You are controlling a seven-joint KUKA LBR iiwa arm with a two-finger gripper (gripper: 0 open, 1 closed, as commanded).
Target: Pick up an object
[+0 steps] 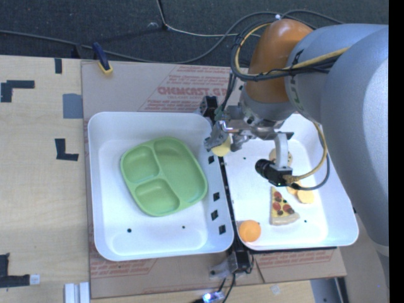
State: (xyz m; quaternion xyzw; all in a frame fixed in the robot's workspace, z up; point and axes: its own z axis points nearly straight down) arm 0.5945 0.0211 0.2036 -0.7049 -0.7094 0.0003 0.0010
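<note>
Pale yellow chunk [221, 149] is sitting right at the tip of the gripper [222, 145], over the divider where the two bins meet, roughly the middle of the view. Looks like the jaws are clenched on it, with the chunk poking out below them, so I'd call it grasped, though it's small and a bit hard to read. Since it's at the jaws already, the next move is probably just straight up.

At 8 o'clock from it, the green tray [163, 175] lies in the left bin [104, 232]. At 4 to 5 o'clock, in the right bin [338, 232]: pizza slice [283, 207], orange ball [250, 230], and a yellow slice [305, 196].
</note>
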